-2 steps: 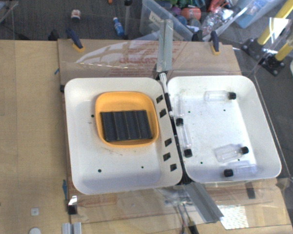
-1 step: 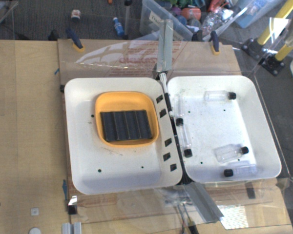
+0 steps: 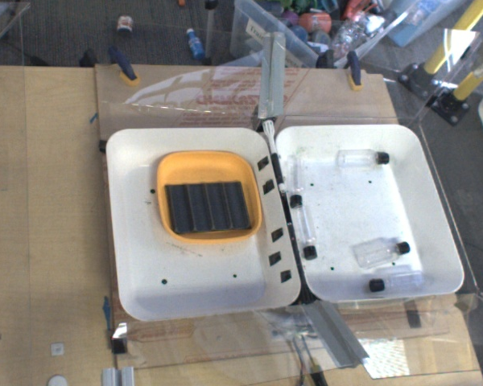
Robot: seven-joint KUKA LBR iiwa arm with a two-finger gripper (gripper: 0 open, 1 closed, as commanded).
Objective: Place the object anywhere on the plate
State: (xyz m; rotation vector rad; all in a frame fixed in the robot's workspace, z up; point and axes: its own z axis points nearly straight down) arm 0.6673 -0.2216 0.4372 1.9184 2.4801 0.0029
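Your dark ribbed object (image 3: 208, 207) already lies flat on the orange plate (image 3: 171, 171) in the left bin (image 3: 137, 272). In the right bin (image 3: 435, 215) you have several clear vials with black caps (image 3: 378, 252). You cannot tell the gripper's state.

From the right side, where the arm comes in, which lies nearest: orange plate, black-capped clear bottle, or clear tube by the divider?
1. Black-capped clear plastic bottle, right bin's lower right.
2. Clear plastic tube, right bin's left wall.
3. Orange plastic plate, left bin.
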